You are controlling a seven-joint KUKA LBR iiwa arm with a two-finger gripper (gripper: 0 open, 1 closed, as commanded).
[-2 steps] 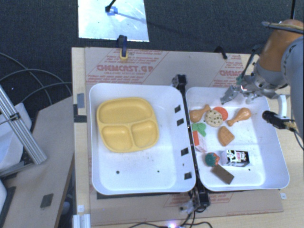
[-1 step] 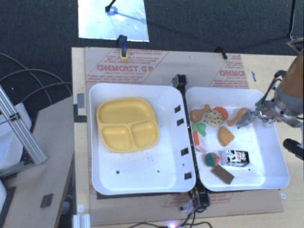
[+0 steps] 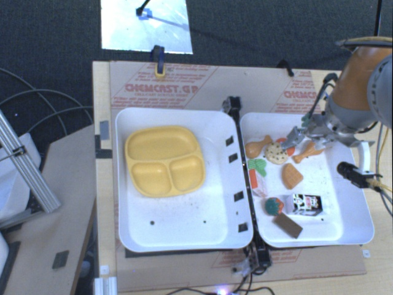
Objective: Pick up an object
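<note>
Right shallow white plastic bin (image 3: pixel 353 223): toys crowd its left half, right side bare. Two-finger metal gripper (image 3: pixel 299 136) sits low near the back wall, above the round speckled cookie toy (image 3: pixel 277 153); finger spread indeterminate, cannot tell any hold.

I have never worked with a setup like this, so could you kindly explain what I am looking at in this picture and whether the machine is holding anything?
This is one picture from a fixed camera above a bench, looking down at a slant. The grey robot arm with an orange band reaches in from the right; its hand hangs low over the right shallow white bin. That bin holds small toy foods: a tan drumstick, a speckled round cookie, an orange wedge, a small black-and-white carton and a brown block. The left shallow white bin holds a yellow plastic divided tray. I cannot tell from here whether the hand grips anything.
</note>
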